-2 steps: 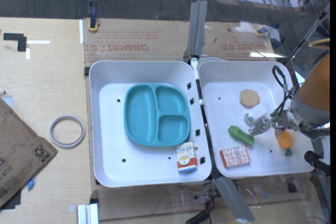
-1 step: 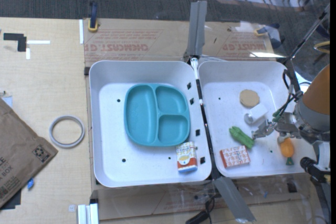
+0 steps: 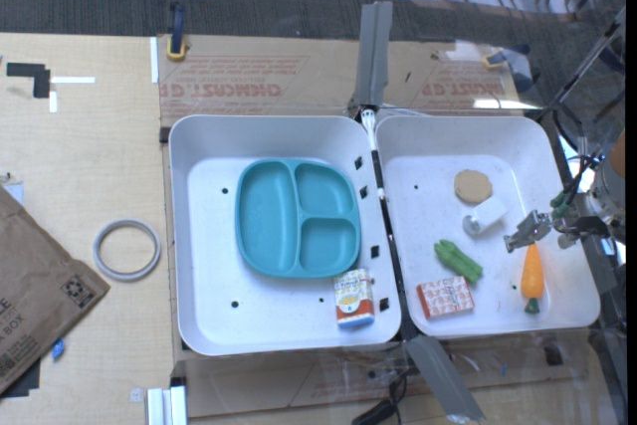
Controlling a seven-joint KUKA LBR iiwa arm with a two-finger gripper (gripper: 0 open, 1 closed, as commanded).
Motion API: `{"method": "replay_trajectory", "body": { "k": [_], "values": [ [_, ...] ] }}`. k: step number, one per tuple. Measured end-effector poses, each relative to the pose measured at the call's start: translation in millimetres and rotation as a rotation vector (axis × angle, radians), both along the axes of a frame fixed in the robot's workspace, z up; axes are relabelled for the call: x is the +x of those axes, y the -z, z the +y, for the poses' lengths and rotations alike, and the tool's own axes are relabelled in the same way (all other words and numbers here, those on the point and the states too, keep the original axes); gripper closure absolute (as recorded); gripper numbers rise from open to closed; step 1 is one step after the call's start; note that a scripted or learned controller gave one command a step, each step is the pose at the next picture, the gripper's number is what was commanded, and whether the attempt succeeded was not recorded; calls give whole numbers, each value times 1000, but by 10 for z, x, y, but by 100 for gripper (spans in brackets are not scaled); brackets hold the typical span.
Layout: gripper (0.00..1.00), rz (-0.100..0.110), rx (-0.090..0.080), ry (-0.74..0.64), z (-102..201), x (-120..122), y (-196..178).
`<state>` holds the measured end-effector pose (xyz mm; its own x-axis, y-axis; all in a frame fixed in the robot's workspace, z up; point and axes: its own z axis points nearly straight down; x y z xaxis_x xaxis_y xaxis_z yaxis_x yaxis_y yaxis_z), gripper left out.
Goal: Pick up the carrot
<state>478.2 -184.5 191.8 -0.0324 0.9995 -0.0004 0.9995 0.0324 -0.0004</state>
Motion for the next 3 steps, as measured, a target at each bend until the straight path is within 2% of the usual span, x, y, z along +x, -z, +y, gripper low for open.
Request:
{"method": "replay_trajectory", "body": {
  "k": [1, 2, 3],
  "values": [
    [0, 0, 0, -86, -195, 73, 1004],
    [100, 0, 0, -83, -197, 73, 917],
    [100, 2, -1, 240, 220, 554, 159]
  ]
}}
